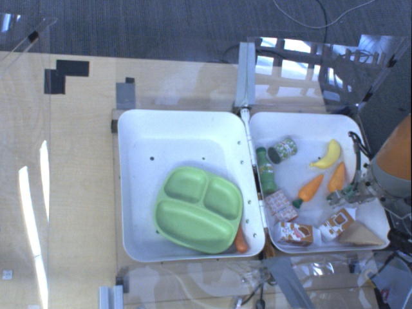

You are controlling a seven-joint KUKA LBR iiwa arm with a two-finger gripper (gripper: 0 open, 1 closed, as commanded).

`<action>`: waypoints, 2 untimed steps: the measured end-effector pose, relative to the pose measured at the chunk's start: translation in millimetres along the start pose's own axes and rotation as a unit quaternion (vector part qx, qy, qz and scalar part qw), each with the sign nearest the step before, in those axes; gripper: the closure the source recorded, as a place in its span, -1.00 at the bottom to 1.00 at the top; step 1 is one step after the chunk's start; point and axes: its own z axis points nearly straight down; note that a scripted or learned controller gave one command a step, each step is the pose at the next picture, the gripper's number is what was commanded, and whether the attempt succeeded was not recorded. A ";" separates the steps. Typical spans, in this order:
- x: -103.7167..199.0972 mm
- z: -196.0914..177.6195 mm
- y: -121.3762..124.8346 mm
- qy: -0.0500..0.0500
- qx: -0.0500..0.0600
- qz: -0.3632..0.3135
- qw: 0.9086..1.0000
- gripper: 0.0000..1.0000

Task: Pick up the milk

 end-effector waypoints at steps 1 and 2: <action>-12.6 -39.0 33.2 0.001 0.007 0.116 0.993 1.00; -12.4 -38.9 33.2 0.001 0.007 0.116 0.993 -1.00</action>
